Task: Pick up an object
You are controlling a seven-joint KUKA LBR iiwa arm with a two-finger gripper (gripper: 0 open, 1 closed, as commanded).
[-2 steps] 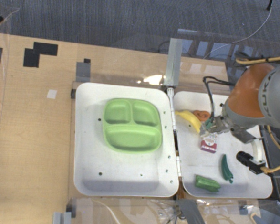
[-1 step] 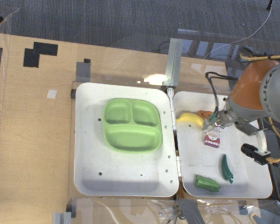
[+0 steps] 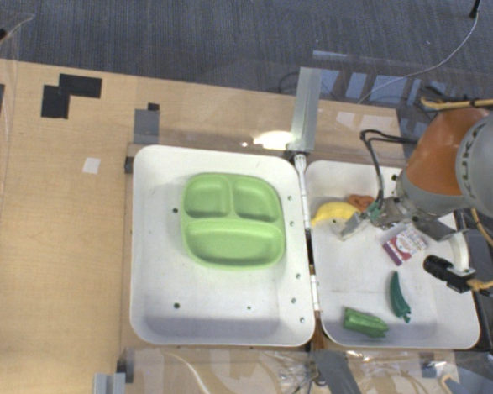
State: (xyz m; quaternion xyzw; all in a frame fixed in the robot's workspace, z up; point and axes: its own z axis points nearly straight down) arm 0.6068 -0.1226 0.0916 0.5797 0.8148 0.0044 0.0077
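Here the arm (image 3: 464, 157) reaches in from the right, its grey bulk and orange band hanging over the upper right corner of the right bin (image 3: 439, 336). The wrist points down and to the left, and the gripper (image 3: 364, 221) sits low in the bin's upper left part, just right of a yellow banana (image 3: 334, 212). Whether its fingers are apart or together cannot be told — they are small and blurred against the white floor, and nothing can be seen held between them.

The banana is a short, plump, bright yellow piece lying flat near the bin's left wall. Its long axis runs roughly left to right, with a slight curve, and its right end points toward the gripper, very near it or touching it — which one is unclear. A small orange-red thing (image 3: 361, 201) lies just behind the gripper, partly hidden.

Further right, under the arm, lies a small purple and white packet (image 3: 404, 243), tilted. Below it a slim dark green pepper (image 3: 399, 296) lies with its long axis nearly up and down in the view. Near the bin's front edge a lighter green block (image 3: 365, 322) lies almost left to right, well apart from the banana.

The left bin (image 3: 151, 303) holds a light green divided tray (image 3: 232, 220), flat, with two small compartments at the back and one wide one at the front.
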